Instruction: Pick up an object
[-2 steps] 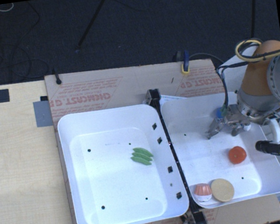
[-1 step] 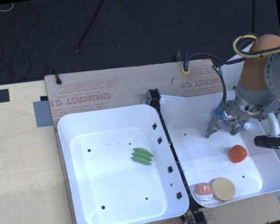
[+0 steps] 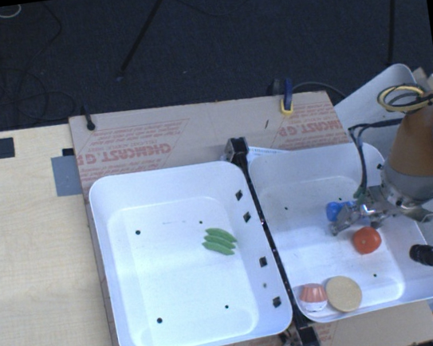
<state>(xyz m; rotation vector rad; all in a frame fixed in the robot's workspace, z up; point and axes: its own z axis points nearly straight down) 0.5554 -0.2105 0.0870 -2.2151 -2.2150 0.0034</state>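
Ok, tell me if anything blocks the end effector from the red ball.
Nothing visible does. The end effector sits in the right bin, just up-left of the red ball; a blue object lies on its far side, away from the ball.

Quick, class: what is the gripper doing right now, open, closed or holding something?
Gripper: in the right white bin, beside a small blue object and above a red round object; open, closed or holding cannot be told.
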